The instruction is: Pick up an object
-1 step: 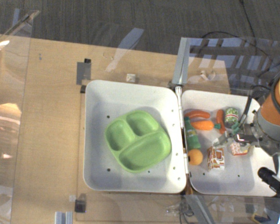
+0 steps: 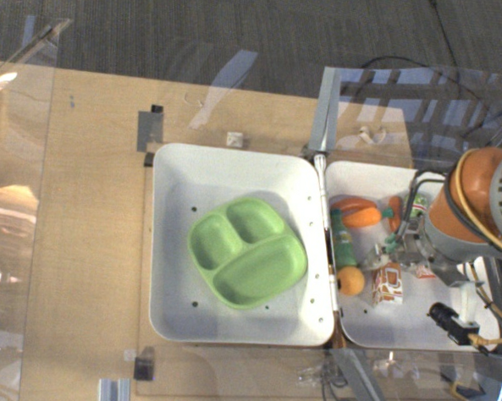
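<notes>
The claw [image 2: 398, 253] is lowered into the right bin [image 2: 395, 336]; its state cannot be told. A small carton [image 2: 388, 284] lies just below it, an orange ball [image 2: 351, 281] to its left.

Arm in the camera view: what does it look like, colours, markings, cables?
The arm is rounded, grey, with a wide orange band above the wrist. Dark letters, apparently "KU", sit on the grey shell at the frame's right edge. Dark cables loop along its left side, down towards the gripper, whose parts look metallic and are too small and cluttered to describe.
</notes>
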